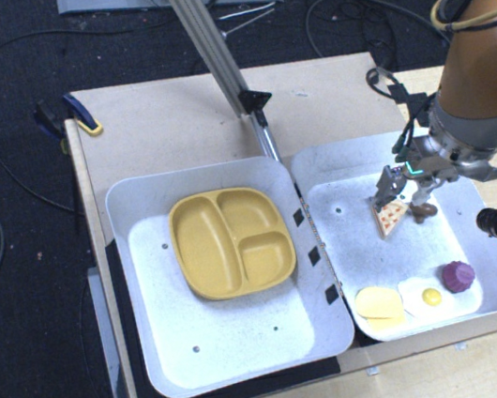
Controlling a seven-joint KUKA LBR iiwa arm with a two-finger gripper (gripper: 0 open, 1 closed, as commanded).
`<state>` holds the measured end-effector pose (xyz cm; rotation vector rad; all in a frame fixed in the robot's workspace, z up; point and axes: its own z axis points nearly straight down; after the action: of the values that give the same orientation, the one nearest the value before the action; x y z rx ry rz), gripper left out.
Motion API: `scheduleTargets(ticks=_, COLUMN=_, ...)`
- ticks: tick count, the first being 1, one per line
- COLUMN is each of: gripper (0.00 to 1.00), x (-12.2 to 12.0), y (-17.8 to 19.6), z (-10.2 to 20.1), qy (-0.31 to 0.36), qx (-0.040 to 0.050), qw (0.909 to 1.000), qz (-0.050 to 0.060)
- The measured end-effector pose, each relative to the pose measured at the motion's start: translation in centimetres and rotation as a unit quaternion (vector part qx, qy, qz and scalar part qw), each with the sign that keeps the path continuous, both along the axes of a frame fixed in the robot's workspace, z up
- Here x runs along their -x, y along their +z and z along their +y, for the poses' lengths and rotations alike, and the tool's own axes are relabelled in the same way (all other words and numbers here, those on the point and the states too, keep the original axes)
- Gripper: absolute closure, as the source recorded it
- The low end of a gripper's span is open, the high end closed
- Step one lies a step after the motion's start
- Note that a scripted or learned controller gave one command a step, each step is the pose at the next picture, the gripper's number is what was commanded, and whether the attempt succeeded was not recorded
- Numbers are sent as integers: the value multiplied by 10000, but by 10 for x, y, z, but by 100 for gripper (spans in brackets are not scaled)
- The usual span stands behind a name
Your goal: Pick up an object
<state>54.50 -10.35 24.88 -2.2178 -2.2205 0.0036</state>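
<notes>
Grey metal, my pincer (402, 193) hangs low in the right bin (338, 168), fingers spread either side of the pizza slice (390, 217), whose upper edge sits between the tips; whether they truly clamp it, I cannot tell. I judge the slice is my target, since it lies alone mid-bin. At six o'clock from it, along the near wall, rest a yellow wedge (378, 304), an egg (425, 296) and a purple lump (457, 275). At nine o'clock, the left bin (161, 352) holds a yellow tray (232, 242). My arm (484, 75) leans in from three o'clock, wrist bent downward.
</notes>
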Motion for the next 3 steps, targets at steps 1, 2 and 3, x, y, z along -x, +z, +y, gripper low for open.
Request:
scheduleTargets(ticks=1, gripper=0, x=-1, y=1, z=0, qy=2, qx=2, qw=10000, qz=-17)
scheduleTargets(ticks=2, gripper=0, x=-8, y=-58, z=5, qy=-8, qx=0, qw=10000, qz=5)
scheduleTargets(ticks=3, gripper=0, x=-9, y=-101, z=3, qy=-13, qx=2, qw=10000, qz=-6)
